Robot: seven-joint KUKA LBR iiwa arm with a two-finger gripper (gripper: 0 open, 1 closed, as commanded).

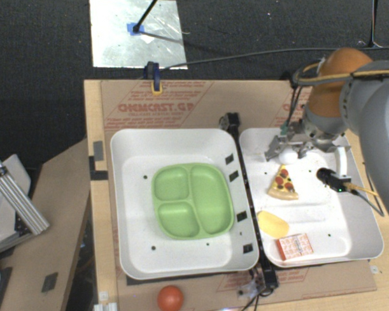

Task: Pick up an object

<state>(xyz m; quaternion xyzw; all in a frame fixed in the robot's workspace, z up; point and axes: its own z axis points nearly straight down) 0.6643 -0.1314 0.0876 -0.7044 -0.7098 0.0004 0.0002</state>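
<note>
Where bin wall crowds, hand above pizza slice

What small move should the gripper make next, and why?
Probably lower straight down and close. The gripper sits at the far end of the right bin, right over a small white object, with the pizza slice just nearer the camera.

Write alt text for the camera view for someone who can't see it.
A grey robot arm's gripper hovers over the right bin, above a white ball, pizza slice, yellow chip and red packet. The left bin holds a green divided tray.
</note>
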